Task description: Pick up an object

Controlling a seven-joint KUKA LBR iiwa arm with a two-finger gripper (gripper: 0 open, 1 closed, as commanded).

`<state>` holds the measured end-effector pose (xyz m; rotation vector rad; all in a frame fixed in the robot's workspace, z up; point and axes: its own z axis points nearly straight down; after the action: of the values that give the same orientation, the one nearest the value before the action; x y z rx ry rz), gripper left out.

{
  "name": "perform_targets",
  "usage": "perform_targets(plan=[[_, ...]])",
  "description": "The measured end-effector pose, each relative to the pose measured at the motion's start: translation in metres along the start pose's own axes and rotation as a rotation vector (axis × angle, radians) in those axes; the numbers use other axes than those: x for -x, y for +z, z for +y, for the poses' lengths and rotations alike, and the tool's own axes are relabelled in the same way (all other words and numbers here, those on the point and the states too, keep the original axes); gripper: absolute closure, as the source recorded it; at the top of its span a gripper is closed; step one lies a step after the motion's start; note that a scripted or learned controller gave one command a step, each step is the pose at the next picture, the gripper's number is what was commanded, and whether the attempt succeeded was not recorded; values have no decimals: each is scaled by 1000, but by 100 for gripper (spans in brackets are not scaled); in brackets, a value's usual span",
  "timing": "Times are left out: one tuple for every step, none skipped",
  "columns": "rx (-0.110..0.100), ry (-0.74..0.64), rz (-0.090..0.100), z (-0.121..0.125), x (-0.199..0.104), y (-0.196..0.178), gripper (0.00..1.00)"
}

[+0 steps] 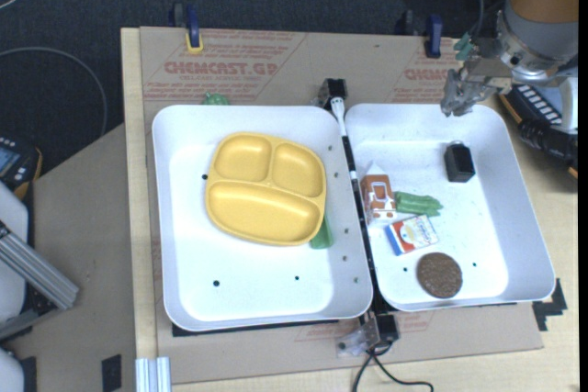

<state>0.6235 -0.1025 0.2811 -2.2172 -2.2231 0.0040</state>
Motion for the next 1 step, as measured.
perform_targets(plan=[[-4,-8,6,11,-109,56,100]])
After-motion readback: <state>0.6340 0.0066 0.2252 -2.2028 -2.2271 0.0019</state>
